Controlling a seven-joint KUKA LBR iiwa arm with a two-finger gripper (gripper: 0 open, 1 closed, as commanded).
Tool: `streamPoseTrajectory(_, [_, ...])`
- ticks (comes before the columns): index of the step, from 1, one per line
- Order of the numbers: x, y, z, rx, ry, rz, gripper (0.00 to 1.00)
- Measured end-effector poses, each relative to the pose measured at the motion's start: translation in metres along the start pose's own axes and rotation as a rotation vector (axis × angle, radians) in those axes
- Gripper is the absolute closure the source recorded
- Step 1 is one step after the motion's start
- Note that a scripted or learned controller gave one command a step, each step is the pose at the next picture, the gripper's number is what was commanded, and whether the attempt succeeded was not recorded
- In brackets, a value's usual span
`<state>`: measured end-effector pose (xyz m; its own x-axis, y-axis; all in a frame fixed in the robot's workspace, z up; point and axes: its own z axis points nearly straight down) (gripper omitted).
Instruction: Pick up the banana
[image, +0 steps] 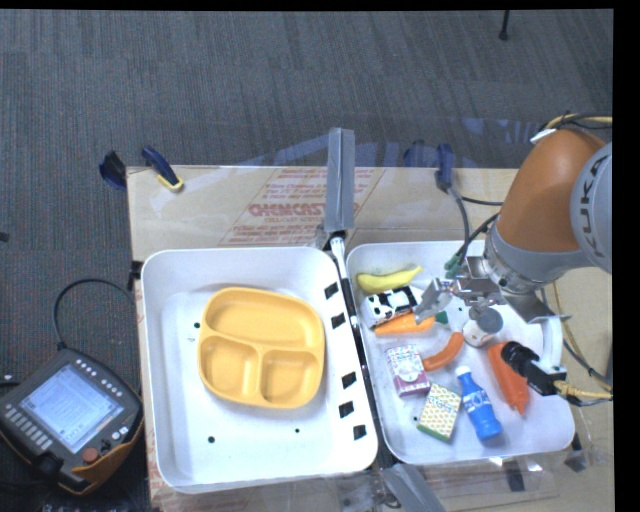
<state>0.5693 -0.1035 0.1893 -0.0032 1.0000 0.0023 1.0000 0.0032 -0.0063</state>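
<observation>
Banana (390, 279) lies at the upper left of the right-hand bin (560, 440), close to the bin's top edge and near the divider between the two bins, free of the tool. Just below it sit a black-and-white toy (392, 303) and an orange carrot (405, 324). Lower in the same bin are a second orange piece (444, 351), a pink carton (408, 369), a patterned green box (439, 412), a blue bottle (480, 405) and another orange item (510, 382) at the right.

The tool (452, 292) hangs over the middle of that bin, right of the banana and apart from it; whether its fingers are spread or closed I cannot tell. The grey and orange arm (555, 205) comes in from the frame's right.

The left-hand bin (170, 420) carries a yellow divided tray (262, 346). Both bins rest on a pale wooden worktop (230, 205) with red printing, and blue clamps (160, 168) grip its far edge. Dark grey carpet (200, 80) fills the upper frame and the left side, where a teach pendant (68, 415) with a lit screen lies at lower left, its black cable (85, 300) looping above it.
</observation>
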Motion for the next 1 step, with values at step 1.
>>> streamPoseTrajectory(1, [-0.0505, 0.0545, 0.0681, -0.017, -0.003, -0.075, 0.0])
